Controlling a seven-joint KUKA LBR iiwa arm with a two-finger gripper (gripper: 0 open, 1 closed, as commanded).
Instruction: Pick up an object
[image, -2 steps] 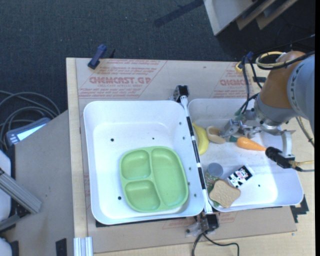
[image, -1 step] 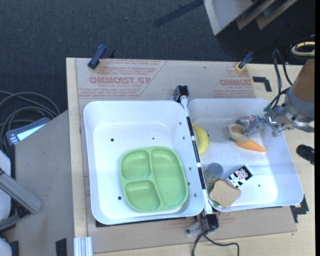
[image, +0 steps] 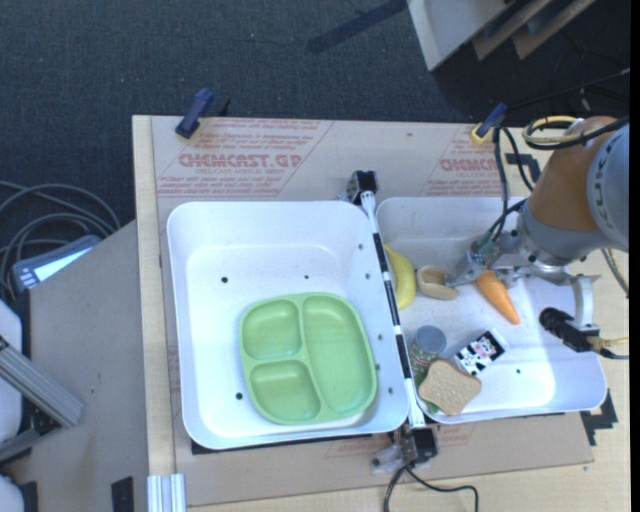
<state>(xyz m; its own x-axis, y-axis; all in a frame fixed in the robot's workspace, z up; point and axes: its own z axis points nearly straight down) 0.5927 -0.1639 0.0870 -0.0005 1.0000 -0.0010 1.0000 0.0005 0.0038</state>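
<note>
In the right bin (image: 560, 395) lie several small objects. A yellow banana (image: 402, 276) rests against the left wall, and a tan curved piece (image: 436, 283) lies beside it. An orange carrot (image: 497, 296) lies further right. Nearer the front are a grey round lid (image: 429, 339), a black-and-white block (image: 478, 352) and a slice of bread (image: 449, 386). My gripper (image: 476, 264) hangs low over the bin, just above the carrot's upper end and right of the tan piece. The arm's wrist hides the bin's back right corner.
The left bin (image: 200, 260) holds a green divided plate (image: 306, 356). A black clamp (image: 362, 184) joins the bins at the back and another (image: 418, 443) at the front. Blue clips (image: 194, 113) sit on the cardboard bench. Cables (image: 50, 225) lie at the left.
</note>
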